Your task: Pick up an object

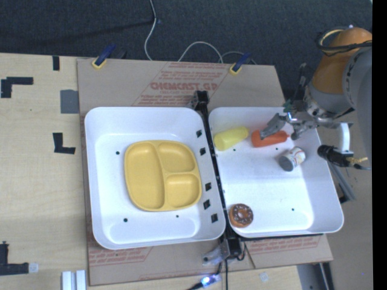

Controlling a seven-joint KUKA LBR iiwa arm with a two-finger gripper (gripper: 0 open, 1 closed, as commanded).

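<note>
Orange carrot-like piece (pixel 269 139) at far side of right bin (pixel 320 216) | tool (pixel 279 122) just above carrot, touching or nearly, grip state cannot tell | yellow block (pixel 230 138) left of carrot | grey-white cylinder (pixel 291 159) just nearer than carrot | donut (pixel 241 215) far nearer, by bin's near-left rim | yellow tray (pixel 162 175) in left bin (pixel 97 162), well left of carrot

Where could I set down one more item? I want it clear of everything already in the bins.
Right bin: bare floor in the middle, between the grey-and-white cylinder and the donut. Left bin: only a strip around the yellow divided plate. Crowded: the right bin's far end, with yellow block, orange piece and gripper.
</note>
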